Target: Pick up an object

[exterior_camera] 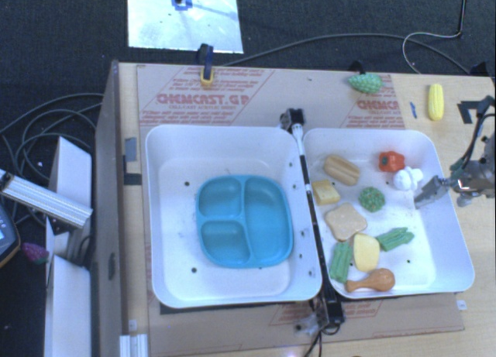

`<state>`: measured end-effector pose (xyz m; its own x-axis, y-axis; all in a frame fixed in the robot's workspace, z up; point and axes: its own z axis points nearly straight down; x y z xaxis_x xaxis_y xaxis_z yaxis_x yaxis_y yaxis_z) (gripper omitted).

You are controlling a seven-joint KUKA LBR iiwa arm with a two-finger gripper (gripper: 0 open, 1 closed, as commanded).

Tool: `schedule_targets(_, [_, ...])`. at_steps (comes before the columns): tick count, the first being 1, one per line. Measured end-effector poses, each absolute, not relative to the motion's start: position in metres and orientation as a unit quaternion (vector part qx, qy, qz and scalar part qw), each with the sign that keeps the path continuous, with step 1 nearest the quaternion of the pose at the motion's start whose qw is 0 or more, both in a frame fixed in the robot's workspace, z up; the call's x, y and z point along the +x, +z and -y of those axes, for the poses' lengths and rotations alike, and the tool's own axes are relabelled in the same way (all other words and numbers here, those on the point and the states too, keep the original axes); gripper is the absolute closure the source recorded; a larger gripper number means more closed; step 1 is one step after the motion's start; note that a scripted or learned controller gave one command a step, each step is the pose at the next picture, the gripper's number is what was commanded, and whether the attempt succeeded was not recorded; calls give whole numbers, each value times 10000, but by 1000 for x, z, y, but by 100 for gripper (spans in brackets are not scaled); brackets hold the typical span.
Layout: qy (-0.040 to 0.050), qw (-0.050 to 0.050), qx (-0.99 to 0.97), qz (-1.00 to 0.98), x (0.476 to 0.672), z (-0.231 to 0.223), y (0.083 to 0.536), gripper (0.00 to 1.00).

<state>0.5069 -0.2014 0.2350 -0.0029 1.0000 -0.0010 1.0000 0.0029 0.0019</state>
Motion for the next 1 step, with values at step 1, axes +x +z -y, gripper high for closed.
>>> schedule_targets(1, [22,38,7061,-7081,490,149,96,0])
